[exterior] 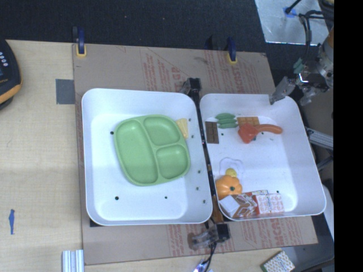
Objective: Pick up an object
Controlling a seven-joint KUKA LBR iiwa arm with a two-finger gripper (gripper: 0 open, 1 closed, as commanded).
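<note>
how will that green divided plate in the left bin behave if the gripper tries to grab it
The green divided plate looks like stiff moulded plastic, so it probably won't flex. It lies flat and wide in the left bin, so it would more likely slide than tip or roll. Its low rim may offer little to pinch.

so the two white bins [91, 152] sit on a brown cardboard sheet [164, 67], held at the bench's far edge by two blue clamps [80, 40]. there's a grey tape patch [65, 90] just off the cardboard's left edge, a black and orange device [7, 72] at the bench's left edge, and a small blue mark [11, 220] near the front-left corner.
</note>
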